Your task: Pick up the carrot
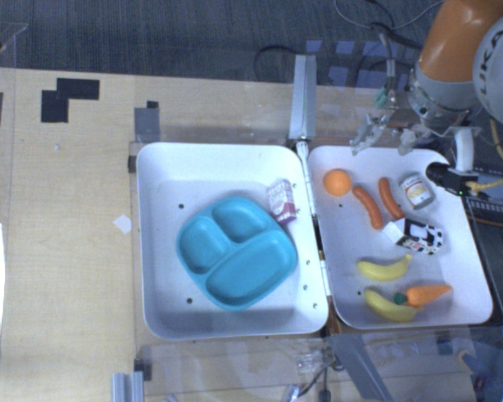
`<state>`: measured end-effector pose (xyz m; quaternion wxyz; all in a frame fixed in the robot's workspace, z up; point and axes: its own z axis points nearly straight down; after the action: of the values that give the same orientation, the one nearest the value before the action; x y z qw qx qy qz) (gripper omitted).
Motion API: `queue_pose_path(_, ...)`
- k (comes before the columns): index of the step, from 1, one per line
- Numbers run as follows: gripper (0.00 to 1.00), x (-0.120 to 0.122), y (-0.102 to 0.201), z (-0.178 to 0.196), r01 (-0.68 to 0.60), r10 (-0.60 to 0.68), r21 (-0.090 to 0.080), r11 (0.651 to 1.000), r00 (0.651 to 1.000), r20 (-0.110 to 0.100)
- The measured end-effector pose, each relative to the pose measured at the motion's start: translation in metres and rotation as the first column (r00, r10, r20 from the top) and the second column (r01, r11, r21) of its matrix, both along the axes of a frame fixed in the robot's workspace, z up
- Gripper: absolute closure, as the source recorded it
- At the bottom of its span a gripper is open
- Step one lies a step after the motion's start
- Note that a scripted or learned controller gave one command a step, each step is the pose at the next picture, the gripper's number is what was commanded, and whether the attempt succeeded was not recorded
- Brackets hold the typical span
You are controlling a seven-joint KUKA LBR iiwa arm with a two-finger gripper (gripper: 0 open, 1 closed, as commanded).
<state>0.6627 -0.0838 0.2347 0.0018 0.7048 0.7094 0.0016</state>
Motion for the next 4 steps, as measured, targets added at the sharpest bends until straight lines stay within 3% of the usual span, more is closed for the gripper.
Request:
queue_pose_path(1,0.0,0.007,0.059,0.038,-0.042,0.042,0.001,0.999,0.999,0.002)
queue_pose_path(2,0.0,0.005,0.052,-0.05,-0.082,0.082,0.0,0.997,0.997,-0.001)
queue_pose_path(3,0.0,-0.038,-0.004,-0.094,-0.157,0.157,-0.001,0.988,0.988,0.0)
queue_pose_path(4,0.0,-0.094,-0.024,-0.06,-0.247,0.247,-0.002,0.969,0.969,0.001)
